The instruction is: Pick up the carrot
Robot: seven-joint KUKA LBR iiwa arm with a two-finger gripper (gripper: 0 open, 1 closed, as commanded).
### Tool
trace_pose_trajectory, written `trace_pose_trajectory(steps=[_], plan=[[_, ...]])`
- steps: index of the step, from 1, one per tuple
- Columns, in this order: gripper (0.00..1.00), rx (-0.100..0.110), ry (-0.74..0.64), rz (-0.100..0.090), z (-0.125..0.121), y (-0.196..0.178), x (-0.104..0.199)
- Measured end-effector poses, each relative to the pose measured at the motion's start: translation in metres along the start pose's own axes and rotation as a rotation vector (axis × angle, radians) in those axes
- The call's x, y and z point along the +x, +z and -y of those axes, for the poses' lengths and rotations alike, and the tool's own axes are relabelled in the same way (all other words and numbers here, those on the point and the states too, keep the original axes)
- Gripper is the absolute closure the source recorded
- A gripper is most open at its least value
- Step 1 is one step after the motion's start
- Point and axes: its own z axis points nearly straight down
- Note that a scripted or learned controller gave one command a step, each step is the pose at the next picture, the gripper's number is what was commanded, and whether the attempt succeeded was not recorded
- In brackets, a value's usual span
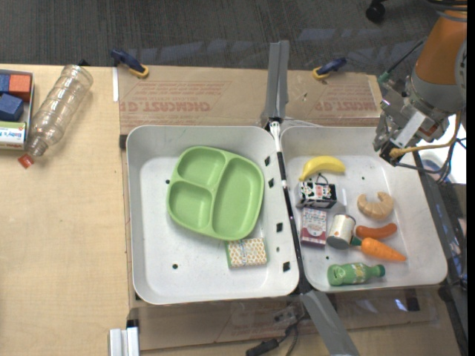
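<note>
Our fingers [387, 151] hang over the far right corner of the right bin [434, 273]. At this slant we cannot tell whether they are spread or closed, and we see nothing between them.

The carrot [382, 251] lies in the same bin, well apart from them, toward the near edge and almost straight down the view. Its long axis runs left to right, with the tip dipping slightly toward the bin's right wall. A sausage [375, 231] lies just beside it on the far side, and a green bottle [356, 273] on the near side. We judge the grip should close across the carrot's width, between those two neighbours.
</note>
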Motion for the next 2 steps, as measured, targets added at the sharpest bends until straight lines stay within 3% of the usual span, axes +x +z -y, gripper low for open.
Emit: trace_pose_trajectory(steps=[1,2], plan=[[1.00,-0.001,-0.068,0.001,-0.036,-0.031,-0.054],[1.00,-0.001,-0.203,0.001,-0.051,-0.064,-0.038]])
